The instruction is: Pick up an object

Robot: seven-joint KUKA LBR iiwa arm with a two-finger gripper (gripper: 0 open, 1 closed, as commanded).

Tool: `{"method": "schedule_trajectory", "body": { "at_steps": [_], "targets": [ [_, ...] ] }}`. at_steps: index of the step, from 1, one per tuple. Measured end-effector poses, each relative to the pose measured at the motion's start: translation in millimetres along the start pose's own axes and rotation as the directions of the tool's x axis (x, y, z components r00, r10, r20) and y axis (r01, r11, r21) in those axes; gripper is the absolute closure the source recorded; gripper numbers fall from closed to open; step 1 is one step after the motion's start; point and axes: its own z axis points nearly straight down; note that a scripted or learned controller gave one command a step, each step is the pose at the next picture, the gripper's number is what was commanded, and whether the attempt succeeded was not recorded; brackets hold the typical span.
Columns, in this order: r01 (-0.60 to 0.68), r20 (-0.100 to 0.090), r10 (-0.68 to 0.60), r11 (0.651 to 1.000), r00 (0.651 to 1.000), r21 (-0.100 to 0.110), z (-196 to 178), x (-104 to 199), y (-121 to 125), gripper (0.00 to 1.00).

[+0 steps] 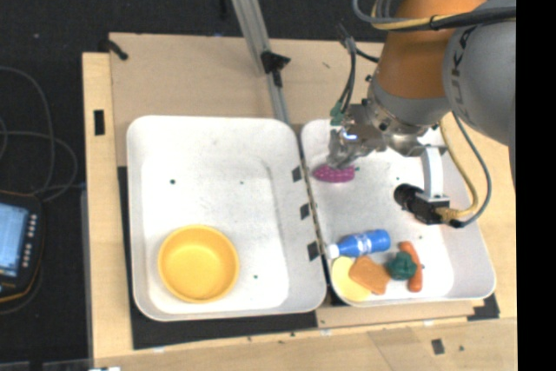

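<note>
Arm enters from the right; gripper point(346, 154) is low over the upper left part of the right bin point(469, 269), near the divide between bins. A purple object point(334, 174) lies directly under the fingertips, touching or nearly so; cannot tell whether the fingers are spread or closed, or whether the object is gripped.

Lower part of the right bin: blue bottle point(365, 242) with white cap lying on its side, an orange piece point(369, 275) over a pale yellow disc point(343, 280), a green toy point(401, 267) beside a small carrot-like piece point(413, 268).

Left bin point(208, 152): yellow bowl point(198, 262) upright in the lower left corner.
</note>
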Motion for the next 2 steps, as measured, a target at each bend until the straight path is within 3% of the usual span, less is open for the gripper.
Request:
{"method": "schedule_trajectory", "body": {
  "at_steps": [1, 2],
  "targets": [
    [-0.001, 0.001, 0.001, 1.0, 1.0, -0.001, 0, 47, 1, 1.0],
    [-0.001, 0.002, 0.001, 1.0, 1.0, 0.002, 23, 97, -7, 1.0]
  ]
}}
